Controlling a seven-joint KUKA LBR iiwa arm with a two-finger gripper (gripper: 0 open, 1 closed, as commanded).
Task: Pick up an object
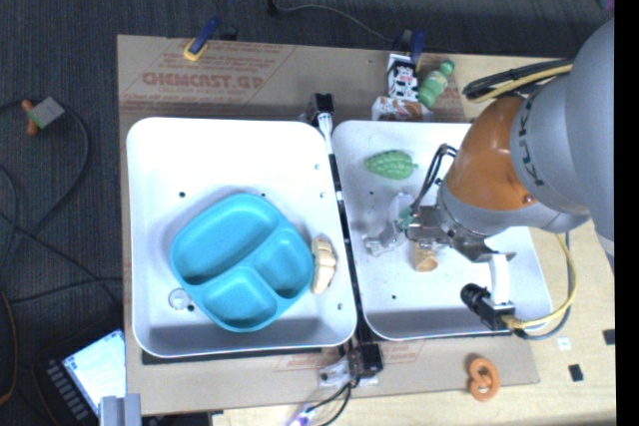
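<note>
My gripper (387,232) hangs low over the left half of the right bin (449,329), close to the bin floor. A green ridged object (389,164) lies in that bin's far left corner, a short way beyond the gripper. A small tan object (426,260) rests just to the right of the gripper, under the wrist. The left bin (160,145) contains a blue divided plate (243,258), with a cream shell-like piece (323,263) against the plate's right edge. I cannot make out anything held in the gripper.
The arm's orange band and grey body (499,177) cover the right bin's right half. A small green bottle and a printed box (411,87) stand behind the right bin. An orange ring (483,376) lies on the bench in front. A tiny clear round thing (179,298) sits by the plate.
</note>
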